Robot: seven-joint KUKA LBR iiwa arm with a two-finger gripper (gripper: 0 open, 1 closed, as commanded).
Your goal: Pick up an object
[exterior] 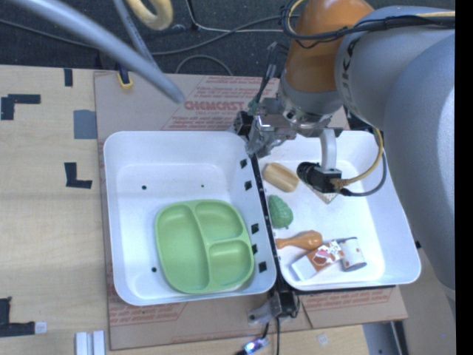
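Observation:
My gripper hangs over the back left corner of the right bin, close to the divider between the bins. Just below it lies a tan roll-shaped object. Further forward along the divider lie a green lumpy object and an orange drumstick-shaped object. A flat white packet with a red picture and a small grey and white cylinder lie at the bin's front. A black part with a yellow cable hangs right of the tan object.
The left bin holds a green divided plate at its front. The arm's grey bulk covers the right bin's back right. A grey pole crosses the upper left.

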